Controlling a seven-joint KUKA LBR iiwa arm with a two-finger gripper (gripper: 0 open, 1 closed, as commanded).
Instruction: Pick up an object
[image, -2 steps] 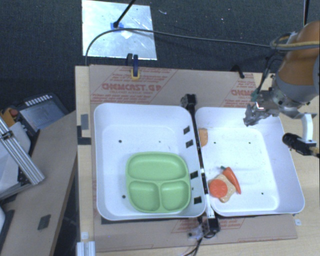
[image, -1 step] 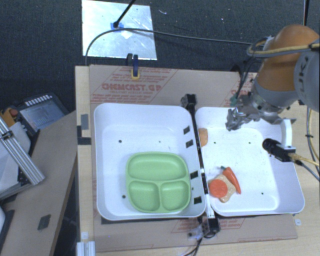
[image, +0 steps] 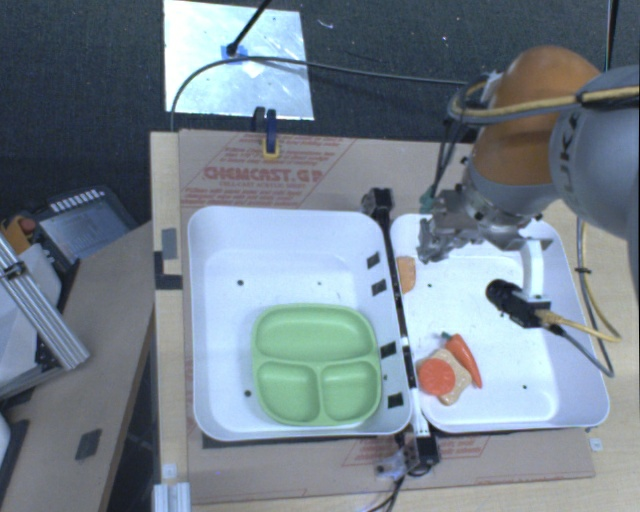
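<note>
In the right bin (image: 575, 390), a carrot (image: 463, 358) lies near the front left, beside a round red-orange slice (image: 436, 375) that rests on a tan piece (image: 455, 388). A small pale orange object (image: 405, 272) sits against the bin's left wall. My gripper (image: 437, 243) hangs over the back left of this bin, just right of and above that pale orange object. Nothing is visibly held in it. The arm's grey and orange wrist (image: 520, 120) covers the back of the bin.
The left bin (image: 215, 300) holds a green three-compartment plate (image: 315, 362) at its front right. A black part on a white bracket (image: 512, 300) with a yellow cable hangs from the arm over the right bin's middle. A black divider (image: 393, 300) runs between the bins.
</note>
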